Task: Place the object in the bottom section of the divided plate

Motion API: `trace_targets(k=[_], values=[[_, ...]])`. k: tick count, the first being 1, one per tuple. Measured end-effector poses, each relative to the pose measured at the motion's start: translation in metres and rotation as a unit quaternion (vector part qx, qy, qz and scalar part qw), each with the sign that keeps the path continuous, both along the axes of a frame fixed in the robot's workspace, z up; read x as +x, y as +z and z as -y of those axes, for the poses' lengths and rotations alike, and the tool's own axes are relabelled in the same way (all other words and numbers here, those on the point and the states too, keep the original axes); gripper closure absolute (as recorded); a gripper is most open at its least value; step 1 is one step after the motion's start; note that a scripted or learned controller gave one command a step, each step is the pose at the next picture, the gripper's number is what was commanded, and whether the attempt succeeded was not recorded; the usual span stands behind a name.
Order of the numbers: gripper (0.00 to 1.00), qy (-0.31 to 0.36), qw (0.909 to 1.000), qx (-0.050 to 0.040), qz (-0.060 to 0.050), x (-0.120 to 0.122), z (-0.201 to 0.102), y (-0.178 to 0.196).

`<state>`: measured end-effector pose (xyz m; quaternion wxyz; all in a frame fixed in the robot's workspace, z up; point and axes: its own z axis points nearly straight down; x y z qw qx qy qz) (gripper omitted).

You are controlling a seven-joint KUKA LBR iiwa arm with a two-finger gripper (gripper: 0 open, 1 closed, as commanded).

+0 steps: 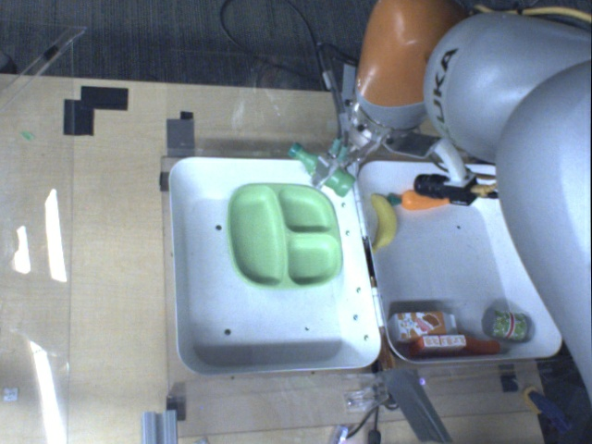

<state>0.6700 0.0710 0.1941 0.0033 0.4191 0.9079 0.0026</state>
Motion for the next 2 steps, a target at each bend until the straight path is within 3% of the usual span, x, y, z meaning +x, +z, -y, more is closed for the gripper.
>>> trace_targets(k=[1,2], values=[[1.0,0.157,0.9877,-0.0006,-0.001,-0.047,-0.085,-0.014],[1.0,0.089,0.996,-0.0013,0.001,-0.046,0.018,0.028]])
